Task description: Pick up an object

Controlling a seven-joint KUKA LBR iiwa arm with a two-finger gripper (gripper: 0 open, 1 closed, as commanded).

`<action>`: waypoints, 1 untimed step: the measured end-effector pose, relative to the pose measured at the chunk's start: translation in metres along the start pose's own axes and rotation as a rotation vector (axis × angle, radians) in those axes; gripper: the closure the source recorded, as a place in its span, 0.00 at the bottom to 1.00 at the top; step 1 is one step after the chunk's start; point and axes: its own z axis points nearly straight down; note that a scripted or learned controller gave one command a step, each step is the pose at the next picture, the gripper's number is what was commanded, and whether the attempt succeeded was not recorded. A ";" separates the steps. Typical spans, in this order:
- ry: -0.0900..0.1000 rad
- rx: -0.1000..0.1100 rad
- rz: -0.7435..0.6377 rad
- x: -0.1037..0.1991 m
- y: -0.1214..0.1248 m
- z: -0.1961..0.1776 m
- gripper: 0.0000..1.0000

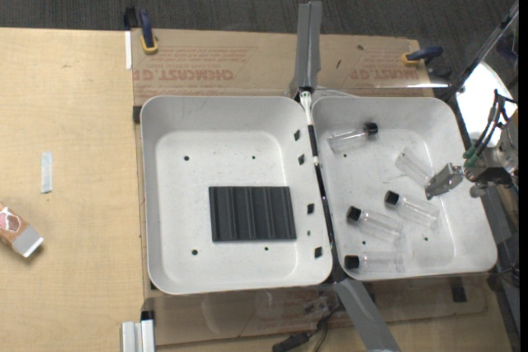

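Vials (373,223), clear with black caps, are scattered in the right bin (462,260). Whether the gripper (441,181) jaws are parted cannot be told.

Two white bins (165,177) sit side by side. The left one holds one dark ribbed block (252,213). The right one holds five clear vials (371,224), four with black caps.

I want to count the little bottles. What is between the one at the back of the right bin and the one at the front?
In the camera view, two more vials lie between the back vial and the front vial.
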 end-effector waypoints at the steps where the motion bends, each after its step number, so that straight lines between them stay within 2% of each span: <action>1: 0.001 0.000 -0.026 0.001 0.025 0.100 0.00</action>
